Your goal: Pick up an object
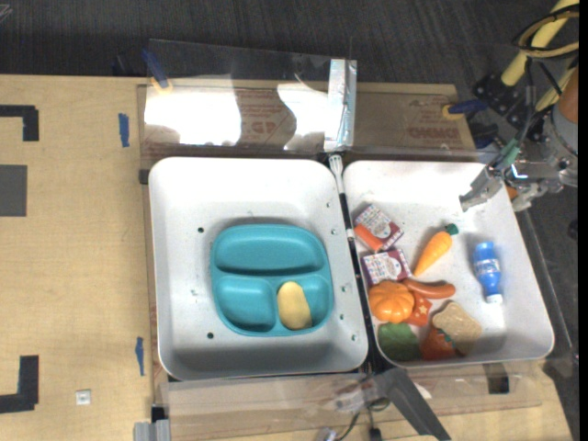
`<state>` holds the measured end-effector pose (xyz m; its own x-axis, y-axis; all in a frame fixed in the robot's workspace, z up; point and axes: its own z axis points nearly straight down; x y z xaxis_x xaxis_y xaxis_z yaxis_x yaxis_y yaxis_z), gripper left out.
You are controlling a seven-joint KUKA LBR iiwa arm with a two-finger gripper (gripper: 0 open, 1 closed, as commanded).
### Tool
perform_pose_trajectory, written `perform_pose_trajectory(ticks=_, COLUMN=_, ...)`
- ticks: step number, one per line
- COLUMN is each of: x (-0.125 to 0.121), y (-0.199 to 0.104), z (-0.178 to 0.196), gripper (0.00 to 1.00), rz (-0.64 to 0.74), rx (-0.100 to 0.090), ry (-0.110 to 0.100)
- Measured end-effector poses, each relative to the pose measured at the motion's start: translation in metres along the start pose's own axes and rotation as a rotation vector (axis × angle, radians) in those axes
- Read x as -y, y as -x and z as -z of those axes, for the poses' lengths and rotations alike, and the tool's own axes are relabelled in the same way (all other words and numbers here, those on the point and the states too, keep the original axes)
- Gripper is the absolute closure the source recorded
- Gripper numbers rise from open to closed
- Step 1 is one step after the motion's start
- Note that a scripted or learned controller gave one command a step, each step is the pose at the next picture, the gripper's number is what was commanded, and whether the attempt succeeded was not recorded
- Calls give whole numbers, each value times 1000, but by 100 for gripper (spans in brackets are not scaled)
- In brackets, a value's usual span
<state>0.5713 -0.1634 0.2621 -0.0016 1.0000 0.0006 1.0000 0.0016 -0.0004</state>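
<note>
Right bin (528,338): carrot (434,250), glossy blue bottle (486,267), ribbed pumpkin (392,301), sausage, bread slice and foil packets, heaped toward its left wall (any one would serve as the pick). Left bin (175,246): moulded teal tray (266,274) cradling a smooth potato (294,304) in one hollow. Gripper (487,184) poised over right bin's far right corner, nothing between its fingers; aperture unclear.

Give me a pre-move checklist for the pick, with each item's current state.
1. Claw above right bin's far right corner: ok.
2. Claw carrying nothing visible: ok.
3. Claw opening: cannot tell.
4. Blue bottle lies alone, clear of neighbours: ok.
5. Carrot free to grasp: not ok, its lower end meets the sausage and pumpkin.
6. Potato rests in teal tray, left bin: ok.
</note>
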Motion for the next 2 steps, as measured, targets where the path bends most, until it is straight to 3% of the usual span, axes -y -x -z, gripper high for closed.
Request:
perform_pose_trajectory(ticks=1, x=2, y=10, z=-150, gripper=0, rz=110, rx=-3, ry=-9)
perform_pose_trajectory(ticks=2, x=-2, y=11, z=-133, gripper=100, rz=110, rx=2, ry=7)
